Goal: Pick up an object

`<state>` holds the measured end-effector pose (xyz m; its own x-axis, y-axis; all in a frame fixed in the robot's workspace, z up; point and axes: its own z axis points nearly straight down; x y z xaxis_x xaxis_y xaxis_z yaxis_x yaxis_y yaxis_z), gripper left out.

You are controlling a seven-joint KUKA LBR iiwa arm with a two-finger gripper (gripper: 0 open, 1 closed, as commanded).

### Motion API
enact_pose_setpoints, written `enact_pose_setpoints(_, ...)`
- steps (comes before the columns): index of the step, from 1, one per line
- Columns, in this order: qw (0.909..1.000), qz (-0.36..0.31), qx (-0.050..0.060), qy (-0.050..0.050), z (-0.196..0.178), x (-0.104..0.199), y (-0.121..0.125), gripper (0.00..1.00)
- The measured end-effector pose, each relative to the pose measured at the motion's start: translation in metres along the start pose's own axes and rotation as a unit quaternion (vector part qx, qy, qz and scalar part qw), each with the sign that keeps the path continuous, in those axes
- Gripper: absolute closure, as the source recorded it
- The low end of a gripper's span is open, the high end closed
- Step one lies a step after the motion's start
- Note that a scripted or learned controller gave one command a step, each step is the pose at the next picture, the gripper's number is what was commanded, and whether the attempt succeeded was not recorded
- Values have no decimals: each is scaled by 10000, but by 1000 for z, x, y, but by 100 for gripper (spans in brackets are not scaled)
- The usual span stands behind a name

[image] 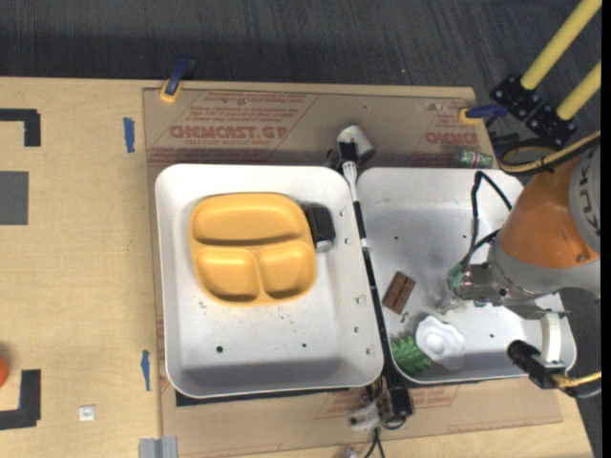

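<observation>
The gripper (456,289) is seen in the right bin (496,194); its state cannot be told. A white object (441,340) lies just below-left, the brown block (397,292) further left.

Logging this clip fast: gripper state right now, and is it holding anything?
Gripper: low in the right bin, above the white object; open or closed cannot be told, and nothing is seen held.
</observation>
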<state>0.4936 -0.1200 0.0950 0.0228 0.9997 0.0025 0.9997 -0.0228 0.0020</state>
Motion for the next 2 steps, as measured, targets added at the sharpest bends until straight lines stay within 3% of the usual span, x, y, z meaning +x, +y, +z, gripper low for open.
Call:
enact_pose_setpoints(1, 9979, 653, 8, -3, 9, -41, -13, 100)
enact_pose_setpoints(2, 9978, 659, 8, -13, 10, -42, -13, 0)
